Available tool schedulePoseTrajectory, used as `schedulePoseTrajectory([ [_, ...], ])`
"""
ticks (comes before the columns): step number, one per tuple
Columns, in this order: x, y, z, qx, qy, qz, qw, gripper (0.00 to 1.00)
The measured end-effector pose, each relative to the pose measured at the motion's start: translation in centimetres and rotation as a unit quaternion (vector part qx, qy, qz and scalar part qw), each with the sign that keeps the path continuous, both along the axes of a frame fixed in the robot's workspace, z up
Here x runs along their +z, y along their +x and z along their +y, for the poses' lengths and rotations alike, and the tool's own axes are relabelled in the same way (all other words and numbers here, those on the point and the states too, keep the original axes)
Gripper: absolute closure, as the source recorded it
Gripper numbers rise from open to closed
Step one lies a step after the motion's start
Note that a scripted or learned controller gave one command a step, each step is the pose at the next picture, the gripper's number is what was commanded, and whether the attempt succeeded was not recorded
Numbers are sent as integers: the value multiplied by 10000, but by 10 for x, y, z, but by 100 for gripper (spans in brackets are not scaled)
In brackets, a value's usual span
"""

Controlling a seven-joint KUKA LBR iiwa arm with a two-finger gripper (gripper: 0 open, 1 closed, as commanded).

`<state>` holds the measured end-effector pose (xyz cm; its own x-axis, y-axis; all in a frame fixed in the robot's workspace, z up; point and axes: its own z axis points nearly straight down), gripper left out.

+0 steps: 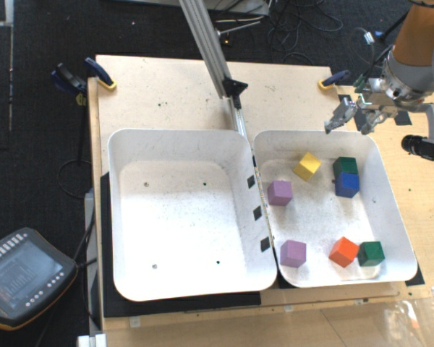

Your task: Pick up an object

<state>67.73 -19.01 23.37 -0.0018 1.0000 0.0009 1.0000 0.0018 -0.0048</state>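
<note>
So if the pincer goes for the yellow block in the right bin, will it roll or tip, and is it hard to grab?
The yellow block looks like a rigid cube with flat faces, so it should probably slide when nudged, not roll. It sits apart from the purple block and the green-on-blue pair, so the pincer likely has room on both sides. It seems small, presumably light.

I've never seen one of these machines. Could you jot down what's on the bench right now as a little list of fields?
arm: reaches in from the right
hand: above the far edge of the right bin, holding nothing
right bin holds: yellow block, blue block touching a green block, two purple blocks, orange block beside another green block
left bin: no blocks
</note>
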Motion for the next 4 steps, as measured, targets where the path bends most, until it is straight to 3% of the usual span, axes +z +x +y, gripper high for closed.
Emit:
schedulePoseTrajectory([
  [1,3,1,0,10,-10,-24,10000,0],
  [3,-109,-2,14,10,-2,3,10000,0],
  [4,-132,3,14,21,-27,-95,9999,0],
])
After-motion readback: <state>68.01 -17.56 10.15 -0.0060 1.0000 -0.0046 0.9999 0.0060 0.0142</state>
